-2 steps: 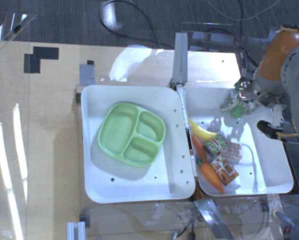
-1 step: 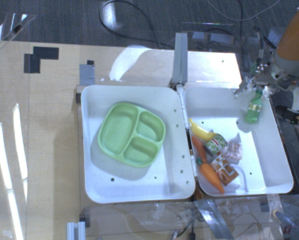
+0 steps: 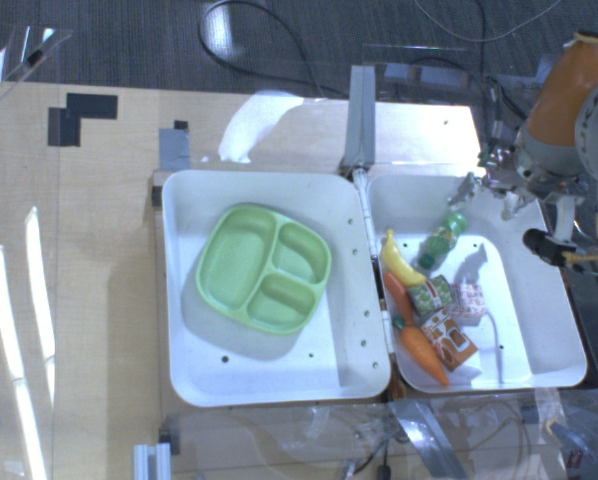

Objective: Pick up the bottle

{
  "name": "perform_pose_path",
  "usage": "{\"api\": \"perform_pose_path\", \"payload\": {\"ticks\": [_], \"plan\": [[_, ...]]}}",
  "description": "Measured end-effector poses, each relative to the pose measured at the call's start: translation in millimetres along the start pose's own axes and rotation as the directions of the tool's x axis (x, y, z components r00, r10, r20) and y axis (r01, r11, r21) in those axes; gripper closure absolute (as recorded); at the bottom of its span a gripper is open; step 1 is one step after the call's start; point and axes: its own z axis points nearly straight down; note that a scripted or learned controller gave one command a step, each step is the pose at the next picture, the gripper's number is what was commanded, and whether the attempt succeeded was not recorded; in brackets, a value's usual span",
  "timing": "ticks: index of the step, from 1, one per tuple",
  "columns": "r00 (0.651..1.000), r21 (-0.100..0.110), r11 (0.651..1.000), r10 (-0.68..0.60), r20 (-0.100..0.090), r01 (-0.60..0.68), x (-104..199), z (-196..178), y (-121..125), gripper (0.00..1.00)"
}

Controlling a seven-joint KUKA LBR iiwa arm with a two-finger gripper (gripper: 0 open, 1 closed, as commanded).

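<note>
Green bottle (image 3: 440, 241) btwn banana (image 3: 400, 263), gripper (image 3: 467, 190)

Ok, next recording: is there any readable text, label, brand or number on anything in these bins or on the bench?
No text can be read in this frame.
Green bottle: label, if any, too small to read.
Two printed cartons: coloured print, blurred, no legible words.
Small pale packet: pattern visible, nothing legible.
Black marks on the bench: plain shapes, not characters.
Green tray: no markings visible.
</note>
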Motion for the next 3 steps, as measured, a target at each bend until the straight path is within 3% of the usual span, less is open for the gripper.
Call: {"api": "perform_pose_path", "payload": {"ticks": [1,2,3], "plan": [[1.000,-0.005,1.000,0.016,-0.001,-0.016,39.0,36.5,-27.4,0.00],[1.000,-0.008,1.000,0.009,-0.002,-0.009,40.3,26.9,-24.9,1.00],[1.000,-0.003,1.000,0.020,-0.001,-0.020,102.6,-74.8,-10.2,1.00]]}}
